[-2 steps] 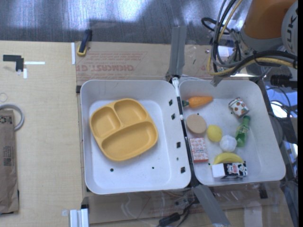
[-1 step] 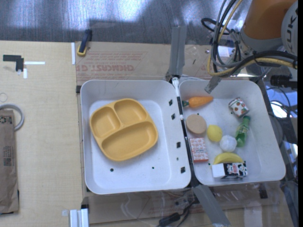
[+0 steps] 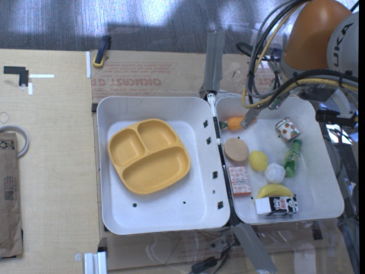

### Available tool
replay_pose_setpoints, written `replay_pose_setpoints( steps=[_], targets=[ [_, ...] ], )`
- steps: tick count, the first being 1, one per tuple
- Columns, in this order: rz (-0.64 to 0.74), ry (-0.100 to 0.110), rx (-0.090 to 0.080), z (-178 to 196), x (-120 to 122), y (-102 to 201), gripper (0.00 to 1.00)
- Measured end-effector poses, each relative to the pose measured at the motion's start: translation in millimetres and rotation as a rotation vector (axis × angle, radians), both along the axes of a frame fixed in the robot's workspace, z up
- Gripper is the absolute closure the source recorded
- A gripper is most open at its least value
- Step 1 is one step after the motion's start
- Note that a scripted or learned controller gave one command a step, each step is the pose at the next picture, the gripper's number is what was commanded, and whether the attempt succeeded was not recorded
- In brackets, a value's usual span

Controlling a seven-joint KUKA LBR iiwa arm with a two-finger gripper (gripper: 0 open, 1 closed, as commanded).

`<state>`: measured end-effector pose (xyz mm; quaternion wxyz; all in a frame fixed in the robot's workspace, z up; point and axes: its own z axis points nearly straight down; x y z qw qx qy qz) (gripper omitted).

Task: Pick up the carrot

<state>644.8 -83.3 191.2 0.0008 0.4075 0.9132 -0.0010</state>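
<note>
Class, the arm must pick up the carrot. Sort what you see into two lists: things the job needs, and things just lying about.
Needed for the job:
- small orange carrot, top left of the right bin
- two-finger gripper, beside it

Just lying about:
- yellow divided plate, left bin
- round tan disc
- yellow lemon
- white ball
- green bottle
- yellow banana

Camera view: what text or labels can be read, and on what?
"UKA", partly cut off: grey robot arm.
Red mirrored print on brown cardboard sheet: unreadable.
Brown paper bag, red-and-white packet, black-and-white carton: print too small.
</note>
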Motion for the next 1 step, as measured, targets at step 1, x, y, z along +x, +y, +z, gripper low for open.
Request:
replay_pose_setpoints(
  steps=[1],
  targets=[
    [-0.143,-0.002,0.001,33.8,-6.0,32.9,0.0]
  ],
)
